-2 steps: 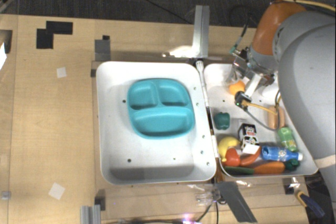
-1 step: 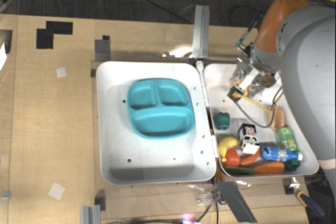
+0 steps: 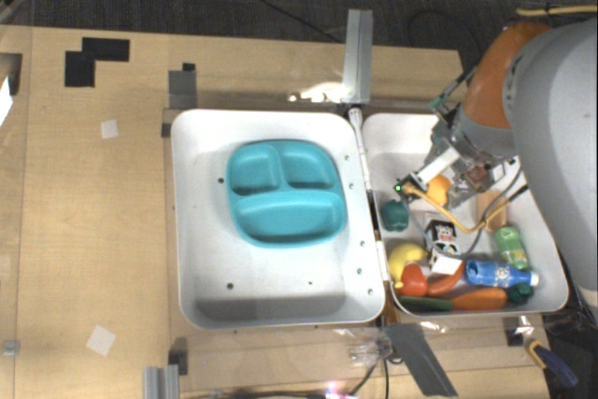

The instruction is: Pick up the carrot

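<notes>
Right bin, mixed toy goods, one carrot [image 3: 478,299] lying flat against the wall at 6 o'clock.

Two white bins on the desk [image 3: 84,229]: the left bin [image 3: 201,294] bears one teal divided plate [image 3: 284,190], and the right bin [image 3: 551,280] is crowded. Around the carrot: one blue bottle [image 3: 500,275] touching it at 12 o'clock, one green bottle [image 3: 509,243] beyond that, one red-orange pepper [image 3: 447,283] and one dark green vegetable [image 3: 425,304] at 9 o'clock, one yellow lemon [image 3: 404,255] and one teal piece [image 3: 394,215] further on. The arm [image 3: 523,107] hangs its jaws over the bin's upper half, at a yellow-orange piece [image 3: 436,192]. The carrot lies at 5 o'clock from the jaws, well apart. From here I cannot tell whether the jaws stand wide or narrow.
</notes>
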Robot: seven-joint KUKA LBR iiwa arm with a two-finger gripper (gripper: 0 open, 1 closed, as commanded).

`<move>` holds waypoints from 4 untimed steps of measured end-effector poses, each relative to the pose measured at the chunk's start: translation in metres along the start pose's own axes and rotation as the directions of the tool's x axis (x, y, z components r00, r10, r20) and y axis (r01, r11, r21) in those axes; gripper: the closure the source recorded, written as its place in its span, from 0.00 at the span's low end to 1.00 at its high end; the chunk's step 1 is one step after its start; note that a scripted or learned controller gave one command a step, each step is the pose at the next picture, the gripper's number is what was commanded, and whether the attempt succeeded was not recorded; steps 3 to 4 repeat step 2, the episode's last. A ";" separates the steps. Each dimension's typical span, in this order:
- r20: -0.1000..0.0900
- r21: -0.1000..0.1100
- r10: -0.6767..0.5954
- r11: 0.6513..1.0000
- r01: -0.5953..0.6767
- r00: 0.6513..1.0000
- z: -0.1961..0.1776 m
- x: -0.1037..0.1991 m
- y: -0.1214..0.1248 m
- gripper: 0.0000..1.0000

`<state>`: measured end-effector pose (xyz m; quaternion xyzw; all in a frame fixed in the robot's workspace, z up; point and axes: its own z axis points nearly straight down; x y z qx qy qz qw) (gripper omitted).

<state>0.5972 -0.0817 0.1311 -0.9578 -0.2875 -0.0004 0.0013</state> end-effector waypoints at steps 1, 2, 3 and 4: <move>0.000 0.000 0.000 1.000 0.000 1.000 0.000 0.000 0.000 0.00; -0.005 -0.001 0.110 0.994 -0.110 0.994 -0.055 0.008 -0.082 0.00; -0.005 -0.001 0.110 0.994 -0.110 0.994 -0.055 0.008 -0.082 0.00; -0.005 -0.001 0.110 0.994 -0.110 0.994 -0.055 0.008 -0.082 0.00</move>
